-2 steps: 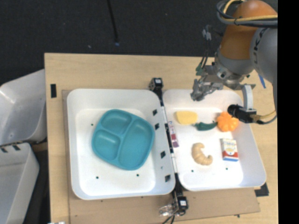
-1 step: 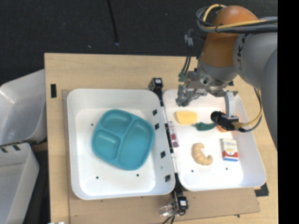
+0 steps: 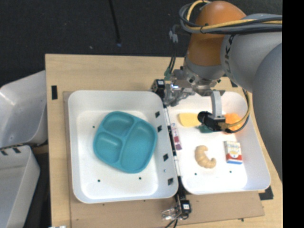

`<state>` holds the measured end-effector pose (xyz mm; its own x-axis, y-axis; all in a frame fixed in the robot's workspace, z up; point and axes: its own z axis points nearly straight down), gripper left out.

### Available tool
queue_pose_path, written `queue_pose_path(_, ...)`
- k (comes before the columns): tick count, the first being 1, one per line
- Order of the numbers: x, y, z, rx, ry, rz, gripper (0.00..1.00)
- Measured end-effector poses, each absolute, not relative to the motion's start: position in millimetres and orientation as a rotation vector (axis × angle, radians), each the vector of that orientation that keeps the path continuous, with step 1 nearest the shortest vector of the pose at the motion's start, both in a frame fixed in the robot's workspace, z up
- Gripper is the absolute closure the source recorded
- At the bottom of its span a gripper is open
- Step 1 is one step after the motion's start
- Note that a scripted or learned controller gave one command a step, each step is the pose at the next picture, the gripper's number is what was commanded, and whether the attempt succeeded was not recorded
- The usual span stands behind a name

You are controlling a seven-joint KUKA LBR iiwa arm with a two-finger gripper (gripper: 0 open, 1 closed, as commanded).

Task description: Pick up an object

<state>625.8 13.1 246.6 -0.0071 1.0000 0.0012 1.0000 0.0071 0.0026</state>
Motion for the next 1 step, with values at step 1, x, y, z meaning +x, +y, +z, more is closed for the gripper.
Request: queue_pose_path(1,622.1,69.3,253.1,2.213,2.230,0.004,1.00)
